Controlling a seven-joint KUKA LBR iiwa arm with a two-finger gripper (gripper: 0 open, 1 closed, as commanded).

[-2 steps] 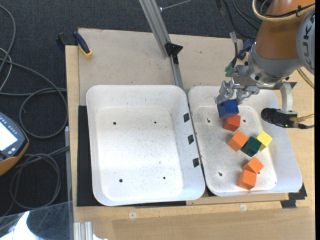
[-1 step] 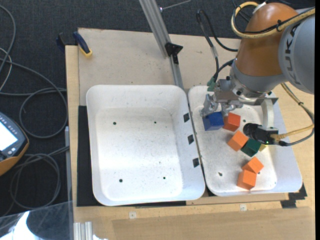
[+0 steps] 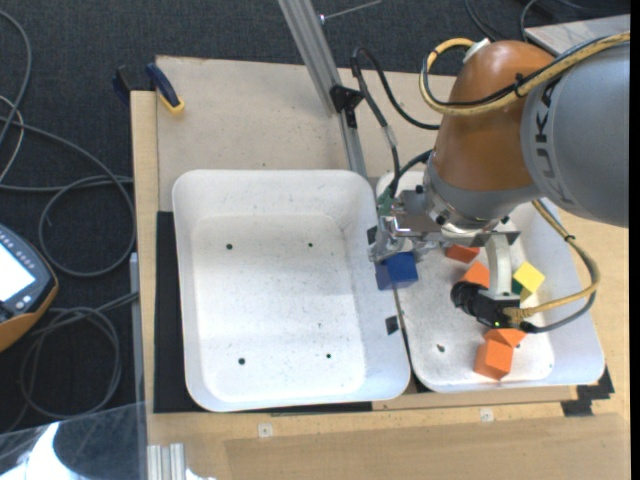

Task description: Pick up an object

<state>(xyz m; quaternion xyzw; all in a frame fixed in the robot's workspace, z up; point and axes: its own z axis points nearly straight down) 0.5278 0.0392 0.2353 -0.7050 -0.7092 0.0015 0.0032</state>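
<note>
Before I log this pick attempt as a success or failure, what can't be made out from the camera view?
- Hand: the arm's wrist above covers it, so its grip on the blue block is unclear.
- Right bin: the arm hides its upper half.
- Orange piece: mostly hidden under the wrist.

Wooden bench (image 3: 250,108), two white bins side by side, left bin (image 3: 270,288), right bin (image 3: 450,353), blue-and-yellow clamp (image 3: 165,86) at far-left corner

Grey arm (image 3: 590,118) with glossy orange band (image 3: 490,118), yellow and black cables (image 3: 440,68) looping around it.
</note>
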